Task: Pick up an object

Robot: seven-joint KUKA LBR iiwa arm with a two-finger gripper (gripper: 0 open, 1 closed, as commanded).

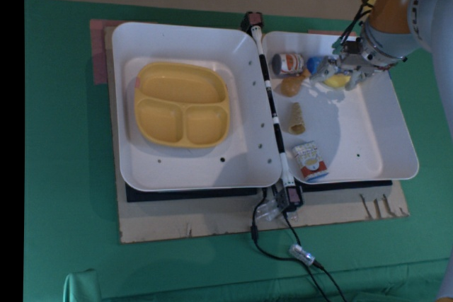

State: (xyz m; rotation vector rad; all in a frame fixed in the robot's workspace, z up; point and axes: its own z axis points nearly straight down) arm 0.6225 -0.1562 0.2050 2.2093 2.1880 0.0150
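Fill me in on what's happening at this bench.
The arm reaches in from the right, its gripper low in the right bin over a yellow item beside a blue one. Whether it holds anything is unclear. A can, a brown piece, a cone and a packet lie nearby. The left bin holds a yellow tray.

Tool [340, 73] over yellow toy [337, 80] in right bin [368, 145].
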